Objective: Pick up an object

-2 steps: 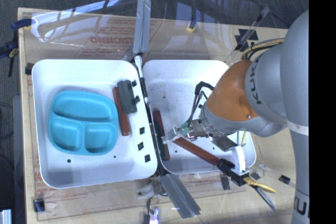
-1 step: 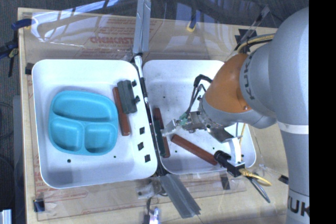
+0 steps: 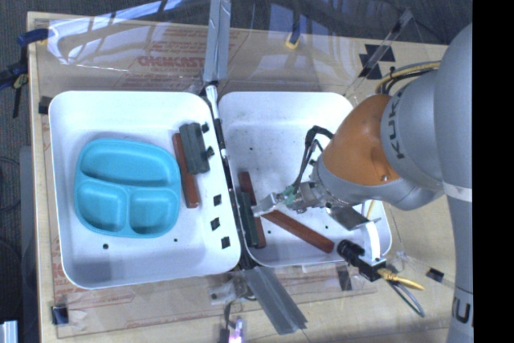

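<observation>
Camera view: our pincer (image 3: 283,199), grip state indiscernible, hangs beside the brown stick (image 3: 297,228) at six o'clock in the right bin (image 3: 265,104); we should centre, then descend.

We are watching the arm (image 3: 434,116) reaching in from the right of the camera view, its grey link bending down and leftward. The orange band (image 3: 365,144) is sitting above the wrist, facing up toward the camera. Below it the grey wrist (image 3: 361,190) is tilting left and down. The gripper (image 3: 281,199) is pointing left, low over the lower part of the right-hand side of the surface. We are seeing a dark cable (image 3: 309,149) looping out beside the wrist. The fingers are too small and cluttered for us to be reading their spread.
</observation>
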You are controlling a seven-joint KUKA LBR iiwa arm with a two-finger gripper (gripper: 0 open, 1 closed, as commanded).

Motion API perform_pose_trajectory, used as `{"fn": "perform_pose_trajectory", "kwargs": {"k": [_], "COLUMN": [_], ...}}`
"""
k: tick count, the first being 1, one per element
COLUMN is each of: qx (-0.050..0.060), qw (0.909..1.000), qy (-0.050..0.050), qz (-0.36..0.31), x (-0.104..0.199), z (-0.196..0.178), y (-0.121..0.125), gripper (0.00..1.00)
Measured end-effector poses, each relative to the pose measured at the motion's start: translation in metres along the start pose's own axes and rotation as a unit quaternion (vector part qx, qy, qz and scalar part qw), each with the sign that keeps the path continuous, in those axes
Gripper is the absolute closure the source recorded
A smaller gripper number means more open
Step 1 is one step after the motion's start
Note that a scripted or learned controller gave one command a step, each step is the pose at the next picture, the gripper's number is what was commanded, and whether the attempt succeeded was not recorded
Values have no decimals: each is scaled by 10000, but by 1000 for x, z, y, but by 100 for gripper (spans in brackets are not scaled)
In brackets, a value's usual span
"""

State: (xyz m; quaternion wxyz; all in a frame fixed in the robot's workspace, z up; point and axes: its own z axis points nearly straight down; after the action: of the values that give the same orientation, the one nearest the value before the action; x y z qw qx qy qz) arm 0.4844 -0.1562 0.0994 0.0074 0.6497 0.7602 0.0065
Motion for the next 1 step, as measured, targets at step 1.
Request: {"fn": "perform_pose_trajectory", "kwargs": {"k": [1], "qx": [-14], "qw": [10000], "qy": [-7], "qz": [-35], "x": [0], "z": [-10], "y": [2], "gripper": [100]}}
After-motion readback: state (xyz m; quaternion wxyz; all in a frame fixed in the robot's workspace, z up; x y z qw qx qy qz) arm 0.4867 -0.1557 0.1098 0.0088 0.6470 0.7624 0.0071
